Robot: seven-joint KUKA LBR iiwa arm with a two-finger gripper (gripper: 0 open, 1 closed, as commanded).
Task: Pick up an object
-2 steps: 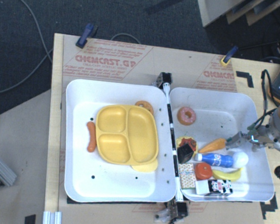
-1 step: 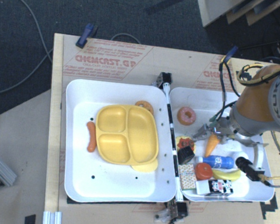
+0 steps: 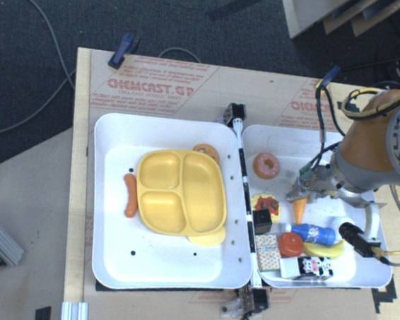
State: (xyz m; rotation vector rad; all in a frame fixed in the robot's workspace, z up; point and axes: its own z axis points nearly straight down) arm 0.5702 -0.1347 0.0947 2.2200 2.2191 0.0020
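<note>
My gripper hangs over the middle of the right bin, with the grey arm and its orange band reaching in from the right. Right under its tip lies a small orange carrot-shaped piece; whether the gripper touches it I cannot tell. A pink donut lies to the left of the gripper. In front of the gripper lie a blue bottle, a yellow banana and a red round toy.
The left bin holds a yellow divided plate, an orange sausage beside it and a brown donut behind it. A checkered box, a black block and a red-yellow toy crowd the right bin's left side.
</note>
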